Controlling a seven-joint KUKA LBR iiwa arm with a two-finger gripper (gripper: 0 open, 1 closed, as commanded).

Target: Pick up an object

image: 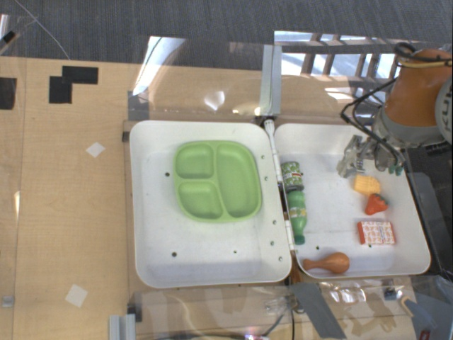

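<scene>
The right bin (322, 222) holds several objects. A green bottle (294, 201) lies along its left wall. A yellow piece (367, 184) sits near the right side, with a red strawberry-like piece (376, 205) just below it. A small red and white box (376, 233) lies further toward the front. A brown drumstick-shaped piece (328, 263) rests at the front edge. My gripper (352, 163) hangs over the upper right part of this bin, just up and left of the yellow piece, with nothing visible between its fingers.
The left bin (152, 246) holds a green divided plate (216, 180). A metal divider (269, 83) stands behind the bins. The arm's orange band (417, 91) and black cables sit at the right bin's far corner.
</scene>
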